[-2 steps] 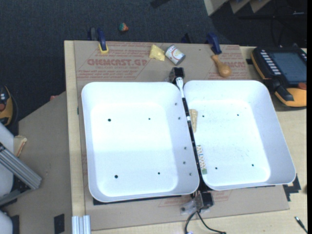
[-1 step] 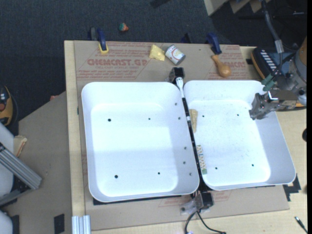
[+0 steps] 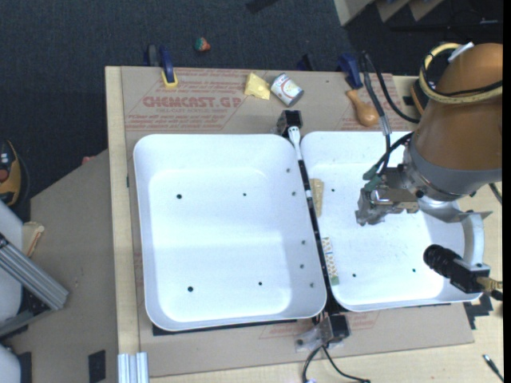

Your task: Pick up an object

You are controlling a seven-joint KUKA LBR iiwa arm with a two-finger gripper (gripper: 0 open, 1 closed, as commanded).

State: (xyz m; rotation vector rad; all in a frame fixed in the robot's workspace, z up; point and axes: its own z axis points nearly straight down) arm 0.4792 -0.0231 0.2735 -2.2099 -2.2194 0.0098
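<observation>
Small tan flat piece lies in the right shallow white bin, against its left wall; a speckled strip sits further down that same wall. You see the grey metal gripper over the bin's middle, near the tan piece but apart; you can't tell if it's open or closed. Yellow wedge and small white cylinder lie behind the bins.

Noted bright, diffuse light from above. Saw whites of left bin close to clipping, with a faint grey gradient toward its upper half. Logged a faint, soft-edged shadow beneath gripper in right bin. Found floor dark, detail mostly lost. Recorded mild softness throughout; arm slightly blurred.
</observation>
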